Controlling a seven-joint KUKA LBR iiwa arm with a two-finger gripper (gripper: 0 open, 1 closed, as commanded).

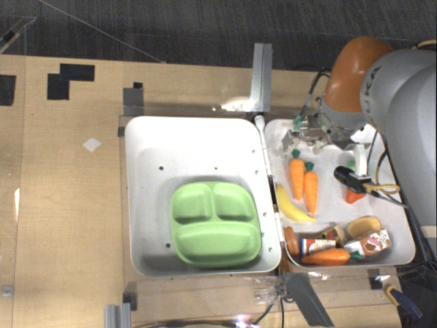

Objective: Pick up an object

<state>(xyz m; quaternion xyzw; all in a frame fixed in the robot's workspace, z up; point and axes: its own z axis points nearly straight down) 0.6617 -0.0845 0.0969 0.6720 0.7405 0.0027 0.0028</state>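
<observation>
Two orange carrots with green tops, one (296,176) and the other (311,191), lie side by side in the right bin (403,251). My gripper (306,137) hangs at the far end of that bin, just above the carrots' green tops. Nothing shows in its grasp. A yellow banana (293,207) lies along the bin's left wall, just in front of the carrots. A small red thing (353,197) lies to the carrots' right.
The left bin (147,149) holds a green divided plate (215,223). Along the right bin's near wall lie a small bottle (311,244), an orange piece (328,256), a brown bread roll (362,225) and a wrapped item (373,242). The grey arm (403,101) covers the bin's far right corner.
</observation>
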